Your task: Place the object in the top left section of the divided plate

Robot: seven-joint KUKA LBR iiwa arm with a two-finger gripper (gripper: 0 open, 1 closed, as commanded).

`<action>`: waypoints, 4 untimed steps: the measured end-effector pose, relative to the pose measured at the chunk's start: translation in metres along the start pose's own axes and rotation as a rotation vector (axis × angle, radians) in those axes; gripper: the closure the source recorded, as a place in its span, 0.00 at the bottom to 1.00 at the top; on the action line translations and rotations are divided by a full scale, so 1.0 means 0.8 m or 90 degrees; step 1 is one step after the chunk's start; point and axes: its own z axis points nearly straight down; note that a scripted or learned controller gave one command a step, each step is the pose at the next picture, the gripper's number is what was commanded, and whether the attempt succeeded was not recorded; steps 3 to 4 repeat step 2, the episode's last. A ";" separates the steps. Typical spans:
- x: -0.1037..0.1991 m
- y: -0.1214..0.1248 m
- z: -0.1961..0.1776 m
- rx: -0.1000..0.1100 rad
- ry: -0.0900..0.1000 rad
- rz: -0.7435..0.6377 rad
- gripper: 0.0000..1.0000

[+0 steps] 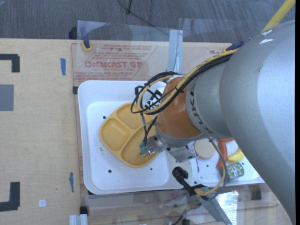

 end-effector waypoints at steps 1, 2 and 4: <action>0.052 0.015 -0.006 0.012 0.001 0.039 1.00; -0.053 0.078 0.002 0.005 -0.001 0.149 1.00; -0.053 0.078 0.002 0.005 -0.001 0.149 1.00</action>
